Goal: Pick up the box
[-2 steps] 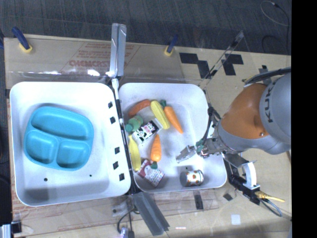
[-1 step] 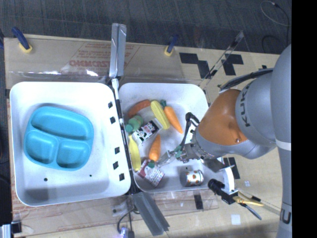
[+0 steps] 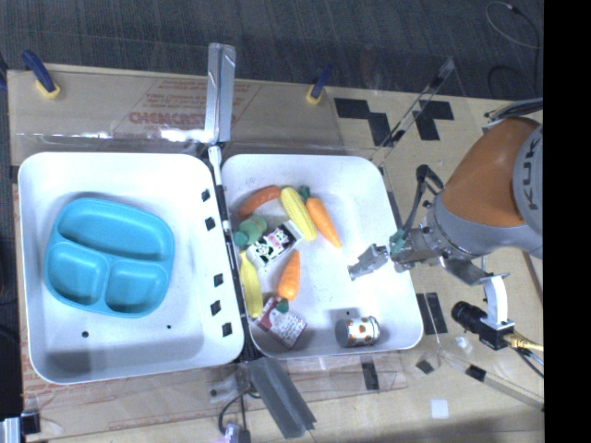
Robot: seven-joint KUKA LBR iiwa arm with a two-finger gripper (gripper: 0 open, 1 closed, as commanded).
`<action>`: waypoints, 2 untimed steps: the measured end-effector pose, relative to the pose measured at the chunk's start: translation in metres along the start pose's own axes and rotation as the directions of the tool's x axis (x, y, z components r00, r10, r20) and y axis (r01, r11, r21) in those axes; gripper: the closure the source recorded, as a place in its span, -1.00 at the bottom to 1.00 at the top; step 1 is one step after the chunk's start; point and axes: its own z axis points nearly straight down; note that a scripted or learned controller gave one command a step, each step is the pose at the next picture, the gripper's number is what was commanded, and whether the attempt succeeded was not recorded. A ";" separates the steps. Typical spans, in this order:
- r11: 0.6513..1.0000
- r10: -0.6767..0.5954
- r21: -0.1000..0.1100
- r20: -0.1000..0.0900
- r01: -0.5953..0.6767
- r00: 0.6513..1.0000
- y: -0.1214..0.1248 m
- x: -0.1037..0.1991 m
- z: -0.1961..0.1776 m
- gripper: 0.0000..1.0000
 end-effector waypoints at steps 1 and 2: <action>0.992 -0.127 0.001 -0.001 0.127 0.992 0.001 0.098 0.093 -1.00; 0.995 -0.104 0.003 -0.002 0.104 0.995 0.000 0.105 0.105 -1.00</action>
